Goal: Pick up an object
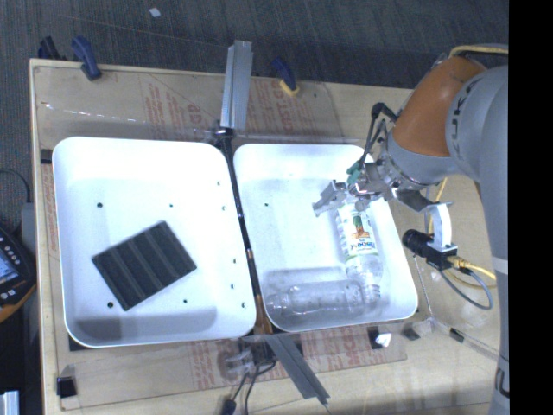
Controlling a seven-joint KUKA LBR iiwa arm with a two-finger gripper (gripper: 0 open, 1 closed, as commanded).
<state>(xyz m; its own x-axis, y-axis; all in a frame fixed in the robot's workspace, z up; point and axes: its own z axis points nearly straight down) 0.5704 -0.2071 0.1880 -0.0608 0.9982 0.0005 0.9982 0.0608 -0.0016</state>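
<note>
Two white bins (65,232) sit on the bench. Over the right one, the gripper (340,199) hangs above a labelled bottle (359,242); a clear bottle (321,299) lies near. Grip state apparently unreadable; I cannot tell.

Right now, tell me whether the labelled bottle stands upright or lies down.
Lying down: the labelled bottle stretches lengthwise along the right bin's floor.

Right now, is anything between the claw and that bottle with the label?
Nothing visible is. The gripper sits right at the top end of the labelled bottle in the right bin. A second, clear bottle lies beyond the first one's far end, away from the gripper.
</note>
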